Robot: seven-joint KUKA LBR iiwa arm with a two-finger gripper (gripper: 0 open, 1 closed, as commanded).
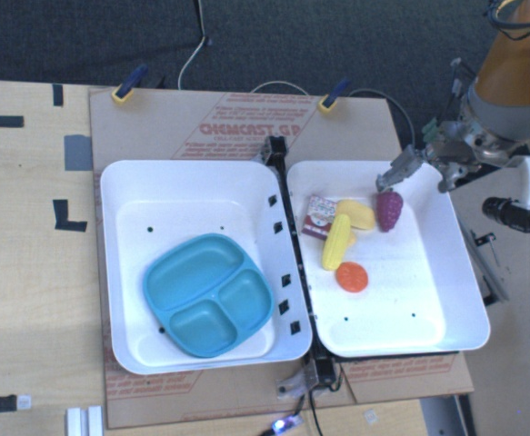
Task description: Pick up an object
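Light is even and fairly bright, and the white bins (119, 243) look slightly washed out in the middle of the frame. Shadows stay faint. Detail is soft throughout, softest at the upper right.

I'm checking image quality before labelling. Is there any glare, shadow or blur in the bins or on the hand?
Camera view: the right bin is bright, its floor nearly washed out; soft shadows lie under the corn and tomato; the hand looks slightly blurred; the blue tray is sharp.
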